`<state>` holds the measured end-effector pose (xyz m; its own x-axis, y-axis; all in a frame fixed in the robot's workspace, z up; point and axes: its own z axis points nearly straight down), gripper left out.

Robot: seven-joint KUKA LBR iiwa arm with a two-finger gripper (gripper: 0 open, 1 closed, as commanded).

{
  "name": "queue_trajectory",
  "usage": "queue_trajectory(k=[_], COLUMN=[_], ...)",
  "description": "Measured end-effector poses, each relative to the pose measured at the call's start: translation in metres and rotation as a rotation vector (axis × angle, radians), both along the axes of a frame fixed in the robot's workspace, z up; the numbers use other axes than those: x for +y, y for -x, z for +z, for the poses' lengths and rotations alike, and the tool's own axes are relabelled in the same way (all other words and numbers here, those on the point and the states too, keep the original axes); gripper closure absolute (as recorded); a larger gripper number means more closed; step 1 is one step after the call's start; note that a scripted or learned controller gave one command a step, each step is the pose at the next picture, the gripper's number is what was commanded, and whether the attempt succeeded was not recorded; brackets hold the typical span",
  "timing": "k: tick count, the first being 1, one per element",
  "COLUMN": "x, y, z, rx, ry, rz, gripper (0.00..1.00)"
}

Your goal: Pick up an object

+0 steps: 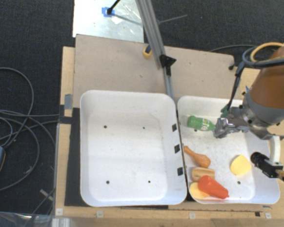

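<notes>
The right bin [272,194] holds a green bottle [200,123] lying on its side near the back, an orange carrot-shaped piece [197,157], a yellow lemon-like piece [240,166], a red pepper-like piece [213,186] and a tan and yellow piece [199,181] under it at the front. My gripper [222,127] hangs over the back of this bin, right at the green bottle's right end. Its metal fingertips sit against or just above that end.
The left bin [124,148] lies beside the right one, with black clips along the shared wall. A grey pole [155,33] slants in from the top to the bins' back edge. Cables and a tablet lie on the floor at left.
</notes>
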<state>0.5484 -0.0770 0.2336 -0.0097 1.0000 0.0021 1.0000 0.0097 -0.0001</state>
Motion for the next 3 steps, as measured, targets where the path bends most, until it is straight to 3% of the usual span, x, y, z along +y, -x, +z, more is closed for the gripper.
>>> queue_trajectory(k=[2, 3], x=[0.117, 0.158], y=[0.019, 0.036], z=[0.008, 0.007], rx=[-0.002, 0.0], ry=[-0.001, 0.0], rz=[0.002, 0.0], gripper=[1.0, 1.0])
